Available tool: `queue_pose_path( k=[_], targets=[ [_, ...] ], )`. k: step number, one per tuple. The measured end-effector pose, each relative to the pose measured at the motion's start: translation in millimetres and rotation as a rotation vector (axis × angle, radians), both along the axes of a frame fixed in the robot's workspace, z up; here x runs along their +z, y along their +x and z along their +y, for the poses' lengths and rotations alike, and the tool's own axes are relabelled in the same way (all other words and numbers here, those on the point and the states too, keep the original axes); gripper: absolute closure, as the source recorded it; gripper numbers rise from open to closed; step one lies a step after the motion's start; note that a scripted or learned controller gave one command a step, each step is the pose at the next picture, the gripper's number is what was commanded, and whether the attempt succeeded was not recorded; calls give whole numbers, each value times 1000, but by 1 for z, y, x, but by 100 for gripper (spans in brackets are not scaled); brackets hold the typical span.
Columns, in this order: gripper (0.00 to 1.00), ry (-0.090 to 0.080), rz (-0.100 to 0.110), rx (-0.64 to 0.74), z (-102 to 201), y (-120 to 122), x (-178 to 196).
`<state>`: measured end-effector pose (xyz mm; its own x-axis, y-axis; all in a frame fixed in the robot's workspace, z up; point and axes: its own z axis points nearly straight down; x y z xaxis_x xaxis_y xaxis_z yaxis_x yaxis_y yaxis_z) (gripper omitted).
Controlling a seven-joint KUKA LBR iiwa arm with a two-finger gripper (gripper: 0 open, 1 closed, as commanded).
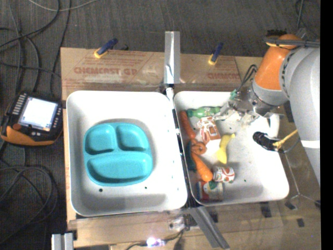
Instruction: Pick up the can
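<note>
A small can (225, 174) with a red, white and green label lies on its side near the front of the right bin (260, 186). A second can-like item (210, 190) with a red and green label rests against the front wall just left of it. My gripper (238, 112) hovers over the back of the right bin, above and to the right of a red-and-white carton (209, 129). It is well away from the can and nothing shows in its grasp.
The right bin also holds a green bottle (203, 112), a yellow banana (223, 147) and orange carrots (187, 126) (200, 164) along its left wall. A blue divided plate (119, 152) lies in the left bin (78, 191). The right bin's floor is bare on its right side.
</note>
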<state>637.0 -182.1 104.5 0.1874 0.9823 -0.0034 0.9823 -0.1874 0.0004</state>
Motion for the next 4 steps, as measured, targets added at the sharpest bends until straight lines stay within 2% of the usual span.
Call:
queue_pose_path(
  k=[1, 2, 3, 4],
  targets=[
    [100, -3, -2, 1, 0, 1, 10],
    [0, -4, -2, 1, 0, 1, 10],
    [0, 25, 52, -60, -25, 12, -12],
    [0, 30, 79, -59, -28, 21, -13]
  ],
)
